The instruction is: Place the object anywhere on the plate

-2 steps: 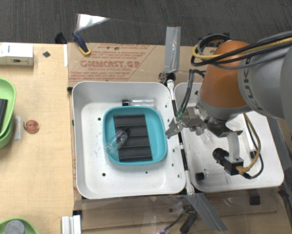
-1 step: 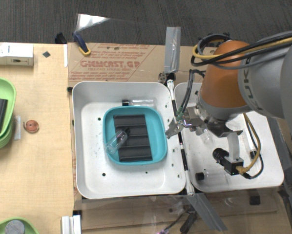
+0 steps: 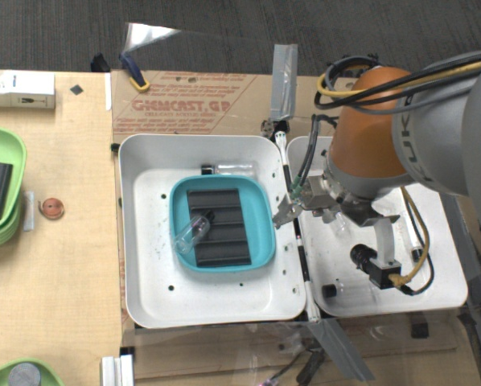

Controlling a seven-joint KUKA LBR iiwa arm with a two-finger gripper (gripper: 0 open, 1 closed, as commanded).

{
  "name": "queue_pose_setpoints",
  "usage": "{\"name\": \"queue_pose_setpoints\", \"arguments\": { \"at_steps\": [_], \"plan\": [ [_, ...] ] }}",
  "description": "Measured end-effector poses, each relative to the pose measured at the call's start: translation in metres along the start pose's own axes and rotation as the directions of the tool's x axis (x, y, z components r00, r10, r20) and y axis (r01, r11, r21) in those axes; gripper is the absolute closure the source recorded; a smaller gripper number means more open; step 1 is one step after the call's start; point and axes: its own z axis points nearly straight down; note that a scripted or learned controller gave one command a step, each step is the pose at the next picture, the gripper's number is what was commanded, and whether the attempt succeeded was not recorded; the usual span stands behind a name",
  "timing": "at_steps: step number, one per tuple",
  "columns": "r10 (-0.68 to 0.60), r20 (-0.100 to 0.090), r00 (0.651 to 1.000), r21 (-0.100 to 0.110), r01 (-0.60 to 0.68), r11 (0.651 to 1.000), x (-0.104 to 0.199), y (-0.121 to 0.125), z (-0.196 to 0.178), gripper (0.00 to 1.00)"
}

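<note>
A teal square plate lies in the left white bin. A black ribbed insert fills the plate's middle. A clear plastic tube rests on the plate's left part, partly over the insert and tilted. A small black-and-clear item lies in the bin just behind the plate. My gripper hangs below the orange wrist band over the divider between the two bins, just right of the plate's right rim. I see nothing held in it.
The arm covers much of the right bin, where a black fitting with a yellow cable hangs. A cardboard sheet lies behind the bins. A green tray sits at the far left.
</note>
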Motion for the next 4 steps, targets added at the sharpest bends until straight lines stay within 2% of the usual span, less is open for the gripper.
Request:
{"name": "queue_pose_setpoints", "arguments": {
  "at_steps": [4],
  "plan": [
    [0.000,0.000,1.000,0.000,0.000,1.000,0.0000,0.0000,0.0000,0.00]
  ]
}}
